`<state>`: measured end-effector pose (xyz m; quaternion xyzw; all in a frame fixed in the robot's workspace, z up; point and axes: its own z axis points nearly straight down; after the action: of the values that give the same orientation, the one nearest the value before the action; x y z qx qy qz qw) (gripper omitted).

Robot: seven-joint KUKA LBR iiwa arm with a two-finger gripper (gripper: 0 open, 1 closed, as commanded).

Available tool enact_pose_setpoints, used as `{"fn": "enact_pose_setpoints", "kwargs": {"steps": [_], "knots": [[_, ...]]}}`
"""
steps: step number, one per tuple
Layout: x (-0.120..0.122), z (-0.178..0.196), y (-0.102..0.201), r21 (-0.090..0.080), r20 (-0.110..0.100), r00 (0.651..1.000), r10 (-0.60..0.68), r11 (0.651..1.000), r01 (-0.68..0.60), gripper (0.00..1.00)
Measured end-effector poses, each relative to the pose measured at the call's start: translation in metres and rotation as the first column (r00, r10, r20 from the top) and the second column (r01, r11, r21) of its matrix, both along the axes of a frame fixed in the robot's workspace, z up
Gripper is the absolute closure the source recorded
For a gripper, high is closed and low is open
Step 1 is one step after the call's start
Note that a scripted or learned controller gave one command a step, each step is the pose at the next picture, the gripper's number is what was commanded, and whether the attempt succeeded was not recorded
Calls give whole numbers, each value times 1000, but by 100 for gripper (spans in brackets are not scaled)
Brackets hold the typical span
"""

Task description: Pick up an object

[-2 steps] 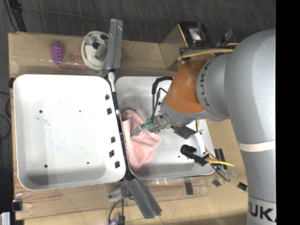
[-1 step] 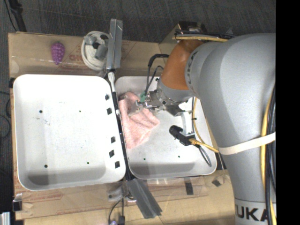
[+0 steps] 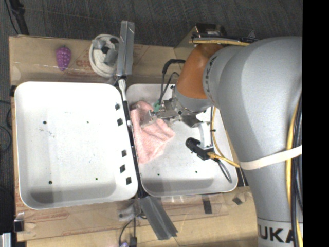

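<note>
Item: pink cloth, crumpled, in right bin, against its left wall. Long axis runs far-to-near. Claw sits over cloth's far end; bulk of cloth lies near and left of it. You cannot tell claw's opening: tips blur into cloth and wrist. Arm covers bin's right side. Left bin alongside on table.

You see a purple grape-like toy and a white tape roll resting on the cardboard-covered bench, behind the left white bin; a grey divider bar rises nearby.
</note>
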<state>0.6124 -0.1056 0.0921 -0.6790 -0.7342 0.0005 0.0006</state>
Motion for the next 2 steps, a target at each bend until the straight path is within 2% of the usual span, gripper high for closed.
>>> {"fn": "enact_pose_setpoints", "kwargs": {"steps": [1,2], "knots": [[-28,-1,11,0,-2,1000,28,1000,-28,0],[-29,9,11,1,-6,1000,31,1000,-31,100]]}}
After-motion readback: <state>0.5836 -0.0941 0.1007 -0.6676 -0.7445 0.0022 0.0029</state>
